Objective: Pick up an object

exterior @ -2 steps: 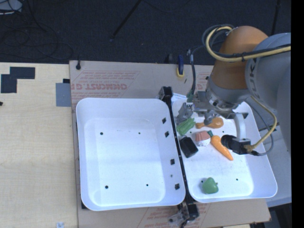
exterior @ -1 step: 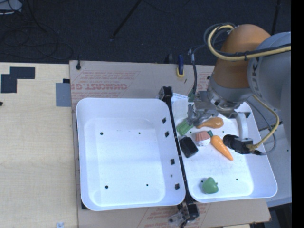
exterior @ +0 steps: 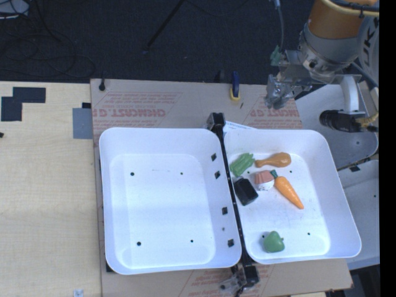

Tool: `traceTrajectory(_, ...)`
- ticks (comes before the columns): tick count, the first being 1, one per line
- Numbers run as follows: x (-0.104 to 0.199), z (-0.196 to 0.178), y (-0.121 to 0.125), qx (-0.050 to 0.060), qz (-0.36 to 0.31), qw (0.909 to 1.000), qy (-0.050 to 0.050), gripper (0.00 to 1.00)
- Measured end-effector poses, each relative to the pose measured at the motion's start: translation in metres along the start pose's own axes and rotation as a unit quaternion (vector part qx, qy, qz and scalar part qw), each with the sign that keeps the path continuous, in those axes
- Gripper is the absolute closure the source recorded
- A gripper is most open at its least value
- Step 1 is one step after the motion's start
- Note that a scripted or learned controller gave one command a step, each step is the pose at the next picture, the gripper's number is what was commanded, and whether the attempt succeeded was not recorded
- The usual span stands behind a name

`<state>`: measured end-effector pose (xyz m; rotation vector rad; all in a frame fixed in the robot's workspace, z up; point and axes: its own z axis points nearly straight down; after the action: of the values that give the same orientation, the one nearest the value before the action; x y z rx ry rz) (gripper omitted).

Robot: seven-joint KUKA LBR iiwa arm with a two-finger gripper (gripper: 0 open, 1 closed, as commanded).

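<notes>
The right bin (exterior: 337,184) holds several small objects: a green leafy toy (exterior: 241,164), an orange drumstick-shaped piece (exterior: 275,160), an orange carrot (exterior: 289,192), a small pink and white piece (exterior: 264,179), a black block (exterior: 245,191) and a green pepper (exterior: 273,242). My gripper (exterior: 278,98) hangs above the bench behind the right bin's far rim, well clear of the objects. Nothing shows between its fingers.
The left bin (exterior: 117,197) lies beside the right one, with a black divider (exterior: 225,184) between them. Both rest on a cardboard sheet (exterior: 154,107). A blue and yellow clamp (exterior: 235,86) stands at the cardboard's far edge. Dark floor with cables lies beyond.
</notes>
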<state>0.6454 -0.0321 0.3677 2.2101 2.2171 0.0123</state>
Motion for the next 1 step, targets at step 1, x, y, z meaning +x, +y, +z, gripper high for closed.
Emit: traceTrajectory(1,0.0025,-0.0023,-0.0021,0.009,-0.004,1.0000,0.000,1.00)
